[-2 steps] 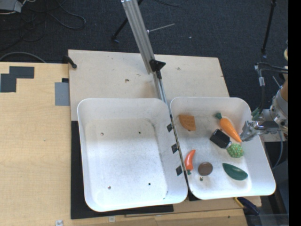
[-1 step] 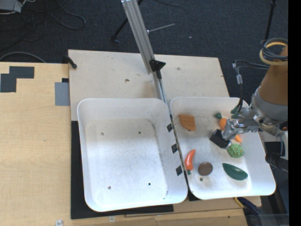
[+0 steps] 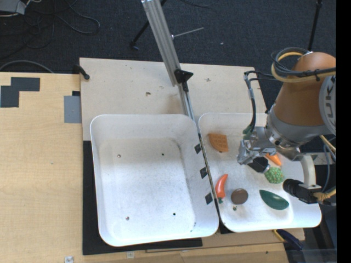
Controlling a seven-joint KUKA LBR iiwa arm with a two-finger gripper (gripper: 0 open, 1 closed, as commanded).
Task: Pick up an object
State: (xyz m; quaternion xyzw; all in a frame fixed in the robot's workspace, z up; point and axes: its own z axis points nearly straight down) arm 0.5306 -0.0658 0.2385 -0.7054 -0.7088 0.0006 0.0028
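Note:
The right bin (image 3: 307,219) holds several small objects. A tan sponge-like block (image 3: 219,142) lies near its far left. A red pepper (image 3: 221,186) rests against the left wall, with a brown round piece (image 3: 239,196) beside it. A dark green leaf-shaped piece (image 3: 274,199) lies near the front. A bumpy green ball (image 3: 274,175) and an orange piece (image 3: 275,160) sit close under the arm. My gripper (image 3: 249,155) hangs low over the bin's middle, just left of the orange piece and the green ball, right of the tan block. The wrist hides what lies directly beneath it.
The left bin (image 3: 109,147) stands beside the right one, with a divider and black clips (image 3: 202,171) between them. A slanted metal rail (image 3: 164,43) rises from the back of the bench. Cables loop off the arm (image 3: 304,106) at the right.

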